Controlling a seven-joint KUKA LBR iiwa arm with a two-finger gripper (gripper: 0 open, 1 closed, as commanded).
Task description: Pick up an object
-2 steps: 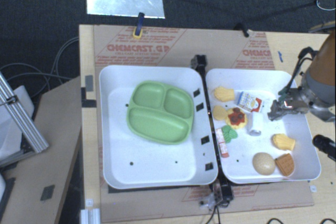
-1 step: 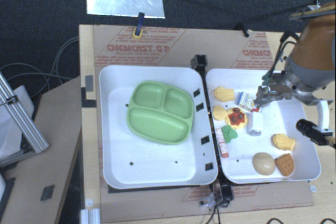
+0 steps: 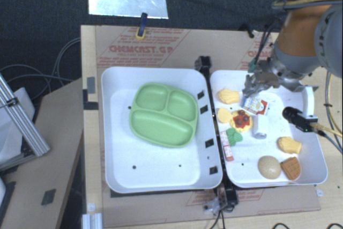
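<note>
Reaching in from the right, the grey arm with its orange band holds its gripper (image 3: 252, 95) low over the right bin (image 3: 316, 161), directly above a small white, red and blue carton (image 3: 255, 105) that lies flat near the bin's middle. Whether the fingers are parted or closed, or touch the carton, cannot be told. Just left of the carton sit a yellow, lumpy toy food piece (image 3: 229, 96) and a red-and-yellow pizza-like piece (image 3: 240, 121), with a green-and-red item (image 3: 233, 137) below them. Toward the bin's lower right lie a yellow pastry (image 3: 289, 144), a tan bread roll (image 3: 269, 167) and a brown waffle-like square (image 3: 291, 167). In the left bin (image 3: 115, 169) rests a green three-compartment plate (image 3: 163, 114).
</note>
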